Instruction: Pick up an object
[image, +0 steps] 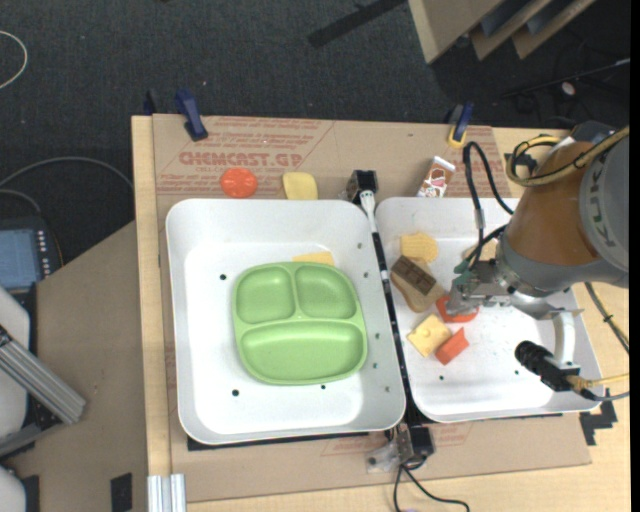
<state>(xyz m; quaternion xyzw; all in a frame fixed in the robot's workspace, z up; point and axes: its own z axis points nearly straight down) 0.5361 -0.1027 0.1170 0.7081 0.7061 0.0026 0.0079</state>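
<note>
red block (452, 346) just below tool (462, 303), beside yellow block (428, 335).

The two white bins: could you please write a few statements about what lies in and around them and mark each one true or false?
1. The green divided plate lies in the left bin. True.
2. The brown block lies in the left bin. False: it is in the right bin, near the divider.
3. The gripper is over the right bin. True.
4. The orange round piece lies inside a bin. False: it sits on the cardboard behind the left bin, beside a yellow piece.
5. A yellow wedge and a red piece lie next to each other in the right bin. True.
</note>
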